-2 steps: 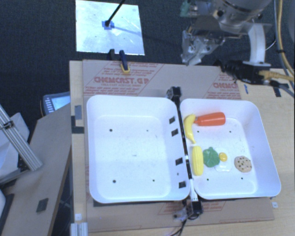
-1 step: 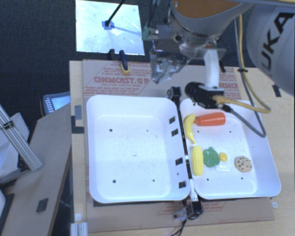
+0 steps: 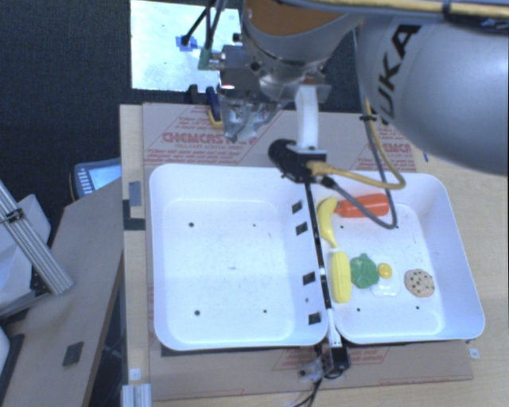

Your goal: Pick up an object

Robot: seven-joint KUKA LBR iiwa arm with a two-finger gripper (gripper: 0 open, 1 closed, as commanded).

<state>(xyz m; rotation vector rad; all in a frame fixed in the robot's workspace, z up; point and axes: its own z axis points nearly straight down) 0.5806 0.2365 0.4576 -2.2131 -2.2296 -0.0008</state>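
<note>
Two metal fingers (image 3: pixel 241 121) hang at the top of the scene, above the brown board behind the bins, and between them I see nothing at all; whether they stand wide or narrow I cannot tell from this slant. The gripper (image 3: pixel 242 127) sits well back from the toys, over the printed cardboard sheet (image 3: pixel 183 143), where red lettering reads "CHEMCAST", repeated and partly cut off. Above the gripper comes the wrist with its orange band (image 3: pixel 294 17), and the big grey arm (image 3: pixel 433 75) sweeps in from the right, carrying black letters "UKA" on its casing.

A yellow cable (image 3: pixel 362 179) loops down from a black fitting (image 3: pixel 290 159) at the back rim between the bins.

Now the right bin (image 3: pixel 457 238): an orange carrot (image 3: pixel 364 206) lies near the back, a yellow banana (image 3: pixel 327 220) just beside it on the left. Further forward, a yellow corn cob (image 3: pixel 339 275) lies along the divider, a green leafy piece (image 3: pixel 364 271) touching it, then a small fried egg (image 3: pixel 384 274) and a chocolate-chip cookie (image 3: pixel 418 282).

The left bin (image 3: pixel 171 191) shows its white floor with a few dark dots.
</note>
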